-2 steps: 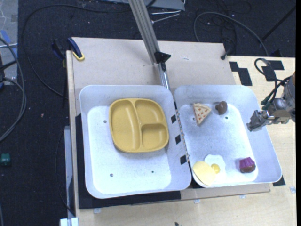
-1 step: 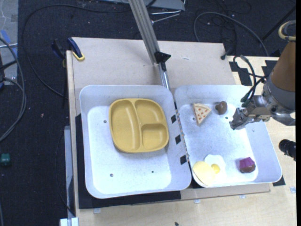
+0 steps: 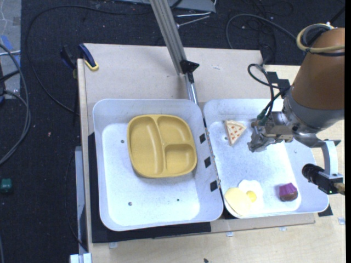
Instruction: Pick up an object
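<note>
Light wooden bench (image 3: 137,73); dark floor (image 3: 44,48), black cables (image 3: 38,75) strewn.

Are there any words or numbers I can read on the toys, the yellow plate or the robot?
None can be read.
The yellow plate, pizza slice, fried egg and purple toy look plain.
The arm shows no label I can make out.

Pizza slice (image 3: 235,131), flat, near far-left corner of right bin (image 3: 307,201). Fried egg (image 3: 250,191) overlapping yellow disc (image 3: 236,200) at near-left corner. Purple piece (image 3: 288,191) near the near-right corner.
</note>
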Controlling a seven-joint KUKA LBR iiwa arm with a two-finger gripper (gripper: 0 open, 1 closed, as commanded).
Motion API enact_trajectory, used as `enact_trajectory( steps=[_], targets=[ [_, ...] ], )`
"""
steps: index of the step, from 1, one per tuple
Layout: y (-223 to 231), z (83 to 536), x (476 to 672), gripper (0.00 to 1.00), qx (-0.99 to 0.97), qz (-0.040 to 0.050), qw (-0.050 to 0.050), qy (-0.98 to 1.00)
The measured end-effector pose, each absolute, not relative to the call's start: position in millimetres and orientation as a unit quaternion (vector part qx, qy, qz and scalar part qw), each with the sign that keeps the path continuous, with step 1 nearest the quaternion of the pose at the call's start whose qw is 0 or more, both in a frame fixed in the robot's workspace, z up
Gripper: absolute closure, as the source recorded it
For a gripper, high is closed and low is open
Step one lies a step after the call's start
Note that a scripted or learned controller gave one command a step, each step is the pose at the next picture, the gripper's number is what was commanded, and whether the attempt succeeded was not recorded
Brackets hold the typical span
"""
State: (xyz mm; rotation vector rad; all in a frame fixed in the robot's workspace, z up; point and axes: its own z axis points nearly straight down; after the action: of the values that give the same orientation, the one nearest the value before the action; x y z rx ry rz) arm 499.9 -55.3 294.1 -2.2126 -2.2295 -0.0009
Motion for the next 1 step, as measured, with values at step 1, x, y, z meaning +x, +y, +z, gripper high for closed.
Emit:
enact_trajectory(
  steps=[1],
  targets=[
    [-2.6,278.0,509.6,1.00,-0.704,0.0004,0.001,-0.710]
  ],
)
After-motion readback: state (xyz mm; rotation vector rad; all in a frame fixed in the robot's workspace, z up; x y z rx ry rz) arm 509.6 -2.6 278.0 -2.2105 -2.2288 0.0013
